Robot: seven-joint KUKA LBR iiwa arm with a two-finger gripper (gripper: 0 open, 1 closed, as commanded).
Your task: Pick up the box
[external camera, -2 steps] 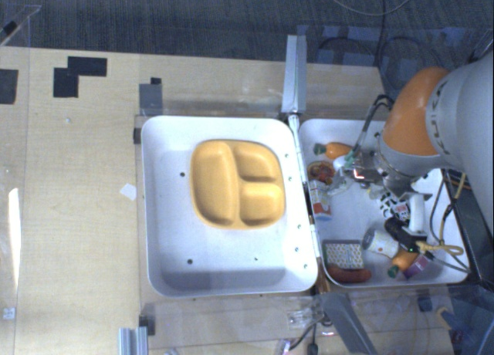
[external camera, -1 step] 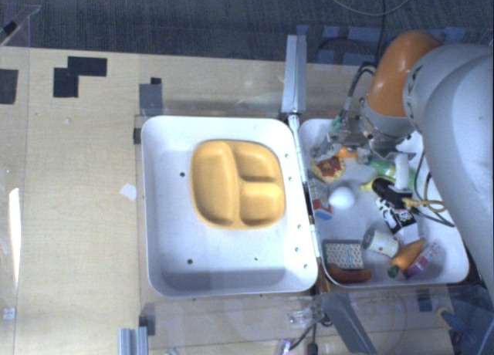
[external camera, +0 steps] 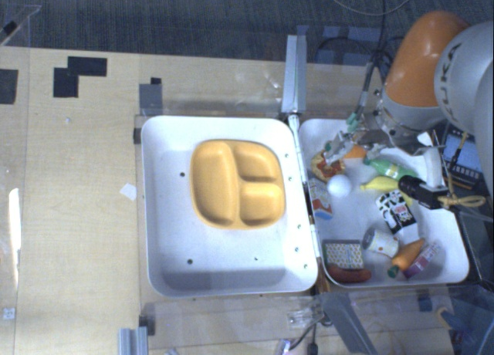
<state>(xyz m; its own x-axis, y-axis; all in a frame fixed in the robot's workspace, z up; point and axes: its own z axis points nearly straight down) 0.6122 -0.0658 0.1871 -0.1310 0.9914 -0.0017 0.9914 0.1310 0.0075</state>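
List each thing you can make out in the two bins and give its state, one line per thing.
Yellow divided tray: lying flat in the left bin.
White ball: resting loose in the right bin.
Black-and-white box: lying in the right bin, not gripped.
Carrot: lying on its side.
Gripper: low over the right bin's far end.

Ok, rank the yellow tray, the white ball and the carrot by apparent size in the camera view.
1. Yellow tray, by far the largest.
2. Carrot.
3. White ball, though close to the carrot, so that order is unsure.
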